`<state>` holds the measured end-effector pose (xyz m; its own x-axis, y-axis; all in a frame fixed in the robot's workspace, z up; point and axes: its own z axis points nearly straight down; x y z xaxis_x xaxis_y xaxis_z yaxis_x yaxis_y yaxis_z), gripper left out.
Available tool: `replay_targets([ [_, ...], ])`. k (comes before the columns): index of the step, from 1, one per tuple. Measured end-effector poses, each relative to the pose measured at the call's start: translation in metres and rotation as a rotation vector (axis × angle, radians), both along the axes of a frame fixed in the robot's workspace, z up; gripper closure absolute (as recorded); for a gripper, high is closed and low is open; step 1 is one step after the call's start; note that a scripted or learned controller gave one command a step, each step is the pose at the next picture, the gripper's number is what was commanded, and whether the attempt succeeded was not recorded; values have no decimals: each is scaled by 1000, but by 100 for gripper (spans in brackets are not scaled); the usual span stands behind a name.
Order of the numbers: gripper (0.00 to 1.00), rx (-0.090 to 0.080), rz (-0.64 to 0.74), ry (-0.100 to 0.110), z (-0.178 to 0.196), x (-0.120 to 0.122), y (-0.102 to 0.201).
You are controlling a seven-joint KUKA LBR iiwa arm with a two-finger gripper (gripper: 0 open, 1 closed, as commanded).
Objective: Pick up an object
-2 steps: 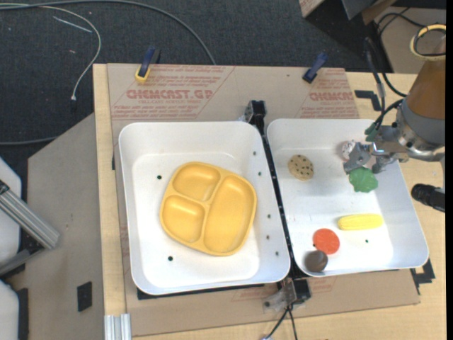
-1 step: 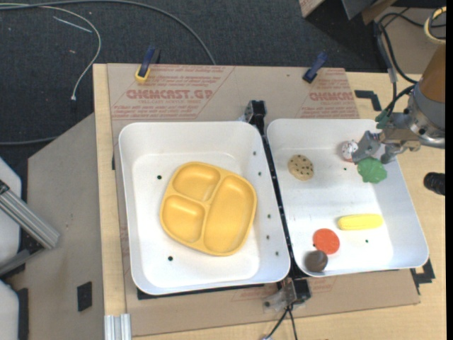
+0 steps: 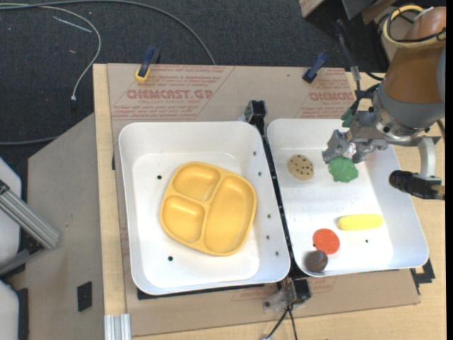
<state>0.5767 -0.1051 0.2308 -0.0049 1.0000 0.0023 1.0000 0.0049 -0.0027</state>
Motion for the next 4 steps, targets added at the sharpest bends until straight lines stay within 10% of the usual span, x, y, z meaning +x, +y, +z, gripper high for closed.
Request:
replay_targets([
  [4,100,-1,-1,0,-14,28,197],
])
